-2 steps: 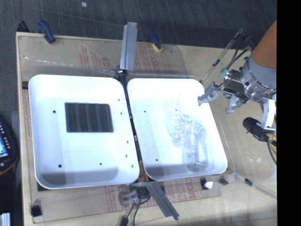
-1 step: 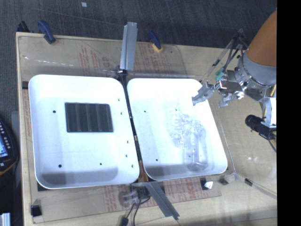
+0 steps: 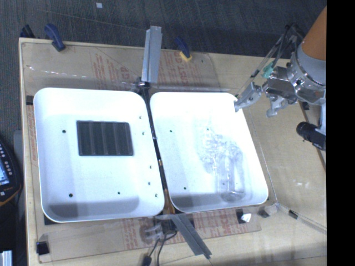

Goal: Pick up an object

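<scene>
A dark grey ribbed rectangular block [image 3: 105,138] lies flat in the left bin [image 3: 50,110], a little left of its middle. A clear, see-through plastic object [image 3: 223,160], crumpled-looking at the top with a bottle-like part below, lies in the right bin [image 3: 177,115] toward its right side. My gripper [image 3: 258,107] hangs above the right bin's far right corner, just outside the rim, open with nothing between its fingers. It is well above and to the right of the clear object.
A grey metal bar [image 3: 151,54] stands behind the seam between the bins, and another bar [image 3: 188,238] lies in front. Blue clamps [image 3: 54,36] hold the board's back edge. Bare wooden bench [image 3: 294,187] lies right of the bins.
</scene>
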`<state>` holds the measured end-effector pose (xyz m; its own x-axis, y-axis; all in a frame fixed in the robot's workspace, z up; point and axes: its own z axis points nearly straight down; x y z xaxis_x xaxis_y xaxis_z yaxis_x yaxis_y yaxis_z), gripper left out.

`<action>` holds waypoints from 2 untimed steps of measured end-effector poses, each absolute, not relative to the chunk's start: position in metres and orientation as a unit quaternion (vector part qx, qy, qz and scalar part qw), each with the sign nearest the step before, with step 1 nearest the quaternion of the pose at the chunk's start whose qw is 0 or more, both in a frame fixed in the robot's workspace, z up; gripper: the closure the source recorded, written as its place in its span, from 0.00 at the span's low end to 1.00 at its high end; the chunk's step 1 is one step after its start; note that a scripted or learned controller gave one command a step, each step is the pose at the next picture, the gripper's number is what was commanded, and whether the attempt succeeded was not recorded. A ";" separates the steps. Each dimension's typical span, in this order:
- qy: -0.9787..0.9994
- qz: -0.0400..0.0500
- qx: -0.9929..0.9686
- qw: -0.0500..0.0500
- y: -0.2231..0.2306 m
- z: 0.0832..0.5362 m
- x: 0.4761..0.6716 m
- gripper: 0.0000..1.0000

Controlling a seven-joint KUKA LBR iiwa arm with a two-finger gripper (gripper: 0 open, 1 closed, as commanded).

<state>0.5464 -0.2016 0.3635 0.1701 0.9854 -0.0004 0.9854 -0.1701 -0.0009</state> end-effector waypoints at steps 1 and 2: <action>-0.624 0.002 -0.781 0.002 -0.201 0.316 0.561 0.00; -0.628 0.000 -0.778 0.000 -0.202 0.317 0.571 0.00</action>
<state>0.5707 -0.2024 0.3171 0.2117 0.9773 -0.0010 0.9773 -0.2117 0.0002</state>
